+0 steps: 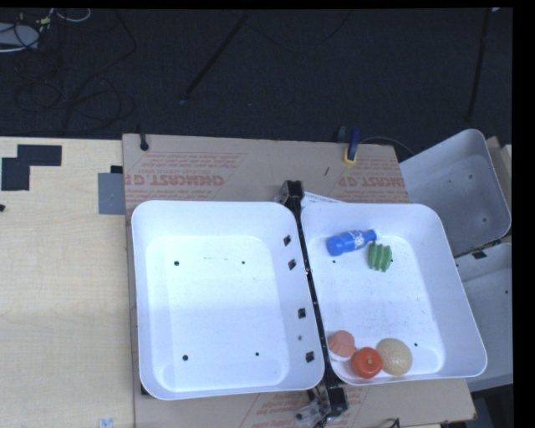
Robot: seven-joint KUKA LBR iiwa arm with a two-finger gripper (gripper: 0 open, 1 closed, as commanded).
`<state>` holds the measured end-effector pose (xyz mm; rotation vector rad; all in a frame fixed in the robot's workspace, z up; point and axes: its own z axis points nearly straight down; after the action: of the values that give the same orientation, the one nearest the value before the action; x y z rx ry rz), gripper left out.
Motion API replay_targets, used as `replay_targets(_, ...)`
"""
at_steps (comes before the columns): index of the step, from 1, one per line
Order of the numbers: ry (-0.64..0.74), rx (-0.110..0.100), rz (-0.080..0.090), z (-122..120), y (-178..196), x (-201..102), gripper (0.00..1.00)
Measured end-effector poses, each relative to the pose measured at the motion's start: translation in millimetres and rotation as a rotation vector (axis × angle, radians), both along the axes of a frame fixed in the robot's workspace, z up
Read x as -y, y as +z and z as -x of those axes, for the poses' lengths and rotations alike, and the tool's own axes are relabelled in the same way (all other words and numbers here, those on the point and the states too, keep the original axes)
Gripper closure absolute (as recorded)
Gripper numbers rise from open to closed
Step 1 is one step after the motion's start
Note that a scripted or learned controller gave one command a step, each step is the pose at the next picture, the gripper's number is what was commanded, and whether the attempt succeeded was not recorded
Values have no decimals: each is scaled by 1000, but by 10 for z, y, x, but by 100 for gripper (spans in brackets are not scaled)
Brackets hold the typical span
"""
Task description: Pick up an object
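Red ball (pixel 366 362), tan ball (pixel 394 355), pink disc (pixel 340 342) at right bin (pixel 456 292) near edge — untouched. Blue bottle (pixel 350 242), green piece (pixel 379 256) farther back. Nothing lifted yet — can't tell tool state.

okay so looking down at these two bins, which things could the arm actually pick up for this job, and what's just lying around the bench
For the job, all in the right bin:
- blue bottle
- green ridged object
- red tomato-like ball
- tan ball
- pinkish round object

Just lying about:
- left bin
- cardboard sheet under the bins
- yellow and blue clamp
- cables on the dark floor
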<state>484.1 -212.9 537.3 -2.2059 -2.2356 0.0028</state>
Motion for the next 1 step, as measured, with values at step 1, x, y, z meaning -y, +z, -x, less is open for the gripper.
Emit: replay_targets(1,5,-1,0,-6,99,-4,100)
